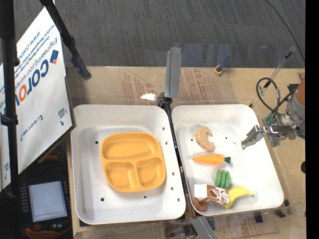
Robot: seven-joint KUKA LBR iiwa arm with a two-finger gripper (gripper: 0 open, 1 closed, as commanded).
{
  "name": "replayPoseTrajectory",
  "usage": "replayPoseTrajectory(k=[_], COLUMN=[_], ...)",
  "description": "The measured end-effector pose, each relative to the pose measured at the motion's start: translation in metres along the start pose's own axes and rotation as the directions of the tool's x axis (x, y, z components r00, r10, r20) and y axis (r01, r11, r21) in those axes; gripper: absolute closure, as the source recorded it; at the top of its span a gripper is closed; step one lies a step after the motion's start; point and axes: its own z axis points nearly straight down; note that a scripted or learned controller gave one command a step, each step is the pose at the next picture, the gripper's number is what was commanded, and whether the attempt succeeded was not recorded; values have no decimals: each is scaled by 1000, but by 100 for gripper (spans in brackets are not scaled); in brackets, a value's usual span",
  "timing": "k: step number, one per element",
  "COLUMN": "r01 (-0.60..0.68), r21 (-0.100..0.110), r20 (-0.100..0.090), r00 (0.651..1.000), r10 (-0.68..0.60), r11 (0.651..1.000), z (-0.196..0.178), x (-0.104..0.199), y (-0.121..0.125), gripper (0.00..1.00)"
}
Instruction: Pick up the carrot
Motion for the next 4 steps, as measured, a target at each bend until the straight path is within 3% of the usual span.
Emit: replayPoseTrajectory(k=[1,2,3,4], r01=[-65,132,124,378], r21=[0,-1,1,-2], r20=[-1,0,-1,2], r00=[998,991,992,926], r10=[65,-132,-124,-378], r11=[998,991,992,926], z=[189,189,181,89], x=[55,70,68,147], y=[-11,33,32,42], gripper=[0,0,100,100])
